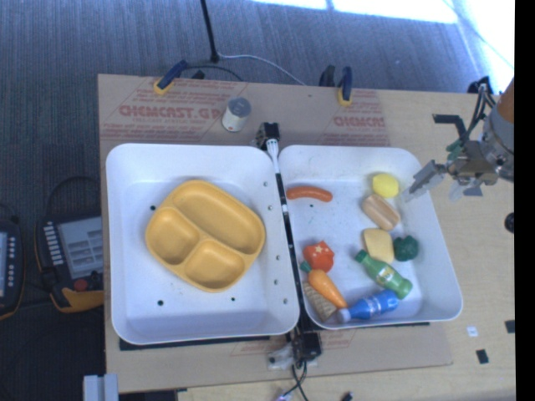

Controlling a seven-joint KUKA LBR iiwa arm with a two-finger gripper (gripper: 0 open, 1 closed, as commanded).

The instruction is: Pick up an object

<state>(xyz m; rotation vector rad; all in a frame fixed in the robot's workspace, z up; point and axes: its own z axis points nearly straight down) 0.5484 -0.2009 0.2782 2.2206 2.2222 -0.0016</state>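
A yellow three-compartment plastic plate (205,235) lies alone in the left white bin (125,224), well apart from my work. Across the dark divider, the right white bin (435,257) holds the toy food I am to choose from. An orange-red sausage (309,194) lies at its upper left with its long axis across the bin. Below it sit a red tomato-like piece (318,256) and an orange carrot (325,289) slanting down to the right, with a blue bottle (373,306) just beside the carrot's tip. A green bottle (384,274) lies diagonally above the blue one. Up the middle-right runs a short column: a pale yellow block (378,244), a tan bread roll (381,211) and a round yellow lemon-shaped piece (385,185). A dark green lump (405,247) sits just beside the block.

My gripper (435,175) hangs over the bin's upper right rim, and my fingers (420,181) look spread apart with nothing between them, though glare here softens their outline. The nearest target, I judge, is the lemon-shaped piece, which lies just to the left of my fingertips and a little lower, apart from them. The bread roll touching or nearly touching it from below could crowd a finger; the bin wall on the right is the other thing to clear.
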